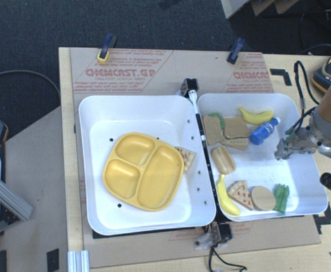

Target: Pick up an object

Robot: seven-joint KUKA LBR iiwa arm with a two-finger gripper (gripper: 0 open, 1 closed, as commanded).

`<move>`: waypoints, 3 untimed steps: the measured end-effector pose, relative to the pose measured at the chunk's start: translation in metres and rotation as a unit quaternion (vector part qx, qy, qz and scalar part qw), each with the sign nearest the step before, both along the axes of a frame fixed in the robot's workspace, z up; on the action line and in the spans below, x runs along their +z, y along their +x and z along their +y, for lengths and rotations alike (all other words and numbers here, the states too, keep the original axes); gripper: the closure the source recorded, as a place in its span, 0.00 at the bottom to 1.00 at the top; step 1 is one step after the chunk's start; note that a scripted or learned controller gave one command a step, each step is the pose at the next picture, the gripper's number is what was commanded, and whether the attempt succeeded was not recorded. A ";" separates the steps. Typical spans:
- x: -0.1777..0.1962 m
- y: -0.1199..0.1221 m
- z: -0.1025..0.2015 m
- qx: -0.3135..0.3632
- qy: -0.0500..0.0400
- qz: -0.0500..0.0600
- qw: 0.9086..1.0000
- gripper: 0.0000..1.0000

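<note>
1. Jaws (281,152): small grey fingers hang at the end of the arm (329,115), which comes in from 3 o'clock. They sit low over the right bin (304,107), above bare white floor near its 3 o'clock wall. Nothing sits between them. Cannot tell whether they stand apart or together; too small and dark.
2. Nearest candidate: the blue bottle (263,132), at about 10 o'clock from the jaws, near but apart. It lies on its side, tilted, with a pale cap at its upper end. Smooth and round, so my guess is it will roll if nudged.
3. Just past it, at 11 o'clock, a yellow banana (255,115) lies curved along the bin's far wall, almost touching the bottle's cap end.
4. Doing the step well, as I judge it: choose one isolated item, centre the jaws over its narrow width, come straight down, and close across the short axis. For the bottle, grip across the body, not the cap.
5. At 6 o'clock from the jaws: green vegetable (281,197), upright-looking cluster, touching a tan round disc (262,198). Crowded; a grab here risks catching two.
6. Further out, 8 o'clock: pizza slice (240,194) against a second banana (226,197); at 9 o'clock a bread roll (223,160), with flat brown pieces (225,130) beyond it.
7. Left bin (92,169): a yellow divided plate (143,170) with a small wedge tucked at its 3 o'clock edge.
8. Both bins rest on a board-covered tabletop (154,67).
</note>
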State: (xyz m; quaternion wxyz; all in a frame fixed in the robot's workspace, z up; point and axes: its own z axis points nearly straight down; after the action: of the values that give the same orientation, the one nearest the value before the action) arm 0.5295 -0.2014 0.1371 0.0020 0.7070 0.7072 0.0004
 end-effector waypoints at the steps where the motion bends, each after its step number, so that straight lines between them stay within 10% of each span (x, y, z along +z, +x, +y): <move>1: 0.063 -0.001 0.003 0.001 -0.001 -0.002 1.000 1.00; 3: 0.082 0.013 0.062 0.002 0.002 0.002 1.000 1.00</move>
State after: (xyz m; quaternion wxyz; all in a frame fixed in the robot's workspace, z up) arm 0.5427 -0.1393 0.2194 -0.0007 0.7053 0.7089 0.0003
